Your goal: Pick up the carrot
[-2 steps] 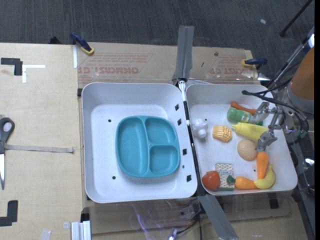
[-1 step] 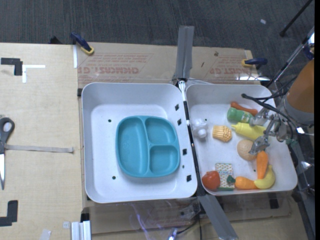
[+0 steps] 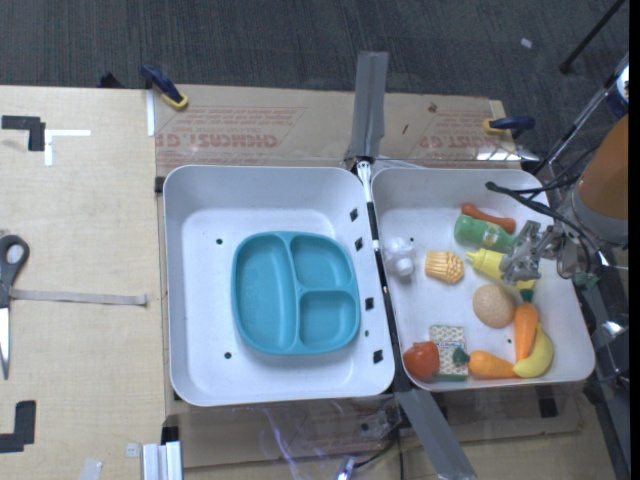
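Note:
An orange carrot (image 3: 525, 330) lies lengthwise near the front right of the right bin (image 3: 400, 200), between a beige potato-like ball (image 3: 493, 306) and a yellow banana (image 3: 541, 355). A second orange, cone-shaped piece (image 3: 489, 365) lies along the bin's front wall. My gripper (image 3: 524, 253) hangs over the right side of this bin, just behind the carrot and above the end of a yellow squeeze bottle (image 3: 487, 261). Nothing orange is seen in it.
The right bin also holds a green bottle (image 3: 478, 232), a red-orange stick (image 3: 487, 215), a corn cob (image 3: 444, 266), a red tomato (image 3: 421, 360), a checkered packet (image 3: 447, 338) and a small white piece (image 3: 402, 259). The left bin (image 3: 190, 268) bears a teal divided plate (image 3: 297, 293). Scissors (image 3: 8, 268) lie far left.

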